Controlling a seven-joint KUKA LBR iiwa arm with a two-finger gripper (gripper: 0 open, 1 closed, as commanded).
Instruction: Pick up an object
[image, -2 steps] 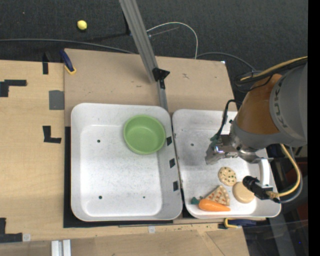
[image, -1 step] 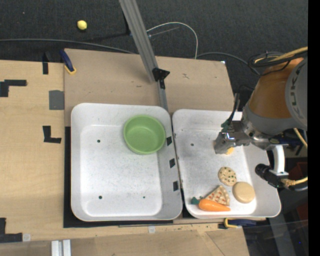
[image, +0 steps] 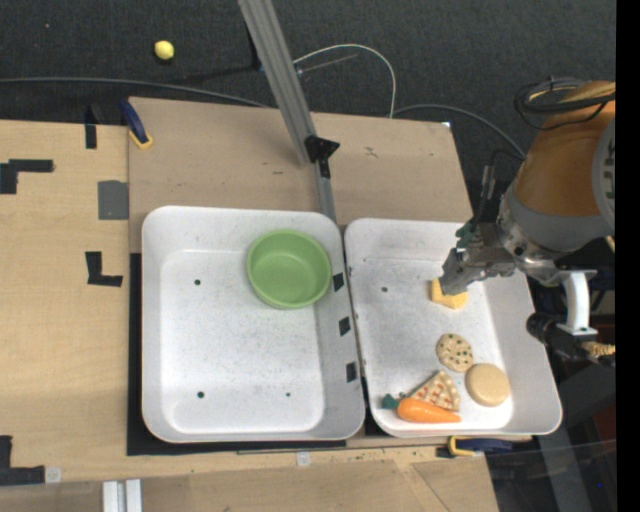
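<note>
In right bin (image: 520, 340) upper half, hand (image: 455, 281) over yellow block (image: 449, 294).

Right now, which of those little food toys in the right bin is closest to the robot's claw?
The yellow cheese wedge, right under the gripper. The cookie, round bun, pizza slice and carrot lie together toward the bin's near edge.

Green bowl (image: 289, 268) in the left white bin (image: 175, 330), which is black-speckled. Right bin (image: 400, 300): yellow block (image: 449, 293), brown-spotted cookie (image: 454, 351), tan disc (image: 487, 384), orange carrot (image: 425, 410). Orange-banded arm (image: 565, 180).
</note>
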